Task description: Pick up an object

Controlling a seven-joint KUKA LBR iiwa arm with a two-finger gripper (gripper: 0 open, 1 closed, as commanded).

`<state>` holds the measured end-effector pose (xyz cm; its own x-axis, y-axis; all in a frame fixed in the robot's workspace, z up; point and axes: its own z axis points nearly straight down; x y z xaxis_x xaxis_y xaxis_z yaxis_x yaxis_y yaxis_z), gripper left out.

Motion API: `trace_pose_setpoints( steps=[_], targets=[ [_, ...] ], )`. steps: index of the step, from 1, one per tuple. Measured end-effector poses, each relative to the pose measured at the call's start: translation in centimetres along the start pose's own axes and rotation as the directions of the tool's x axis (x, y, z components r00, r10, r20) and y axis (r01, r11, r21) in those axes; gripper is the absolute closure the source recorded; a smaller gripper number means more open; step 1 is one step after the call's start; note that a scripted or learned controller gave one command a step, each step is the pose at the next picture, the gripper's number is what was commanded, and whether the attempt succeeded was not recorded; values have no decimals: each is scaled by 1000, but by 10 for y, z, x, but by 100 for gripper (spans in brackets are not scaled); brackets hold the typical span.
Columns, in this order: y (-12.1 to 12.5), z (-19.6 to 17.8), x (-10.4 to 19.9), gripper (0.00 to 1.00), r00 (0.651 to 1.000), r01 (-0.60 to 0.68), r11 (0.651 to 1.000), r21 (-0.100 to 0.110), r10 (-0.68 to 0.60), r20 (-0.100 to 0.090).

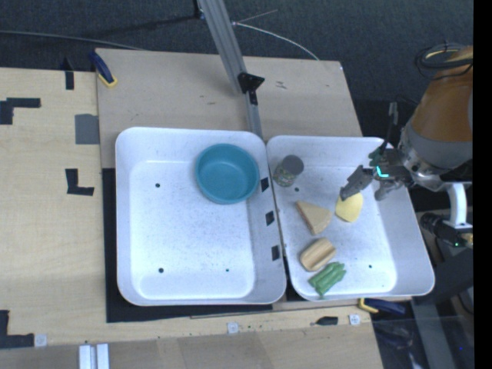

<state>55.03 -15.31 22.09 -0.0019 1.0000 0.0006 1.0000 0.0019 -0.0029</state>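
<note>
Right bin (400,279), front edge: green pod-shaped object (327,277), long axis diagonal, upper end pointing toward far right. Just behind it, tan bread-roll object (317,254), long axis also slightly diagonal. Behind that, pale wedge (314,216), tip pointing toward far left. Beside the wedge, yellow rounded object (349,207), directly below the pincer (370,183). Pincer fingers apart, one dark finger (357,181) reaching down-left, nothing between them. Farther back, grey cylinder (288,170) near the bin divider. Left bin (138,206): blue bowl (227,173), upright, at far side.
</note>
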Motion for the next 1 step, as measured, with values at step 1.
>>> trace_pose_setpoints(
  steps=[1],
  targets=[
    [0, 0, 0, 0, 1000, 0, 1000, -1, 0, 0]
  ],
)
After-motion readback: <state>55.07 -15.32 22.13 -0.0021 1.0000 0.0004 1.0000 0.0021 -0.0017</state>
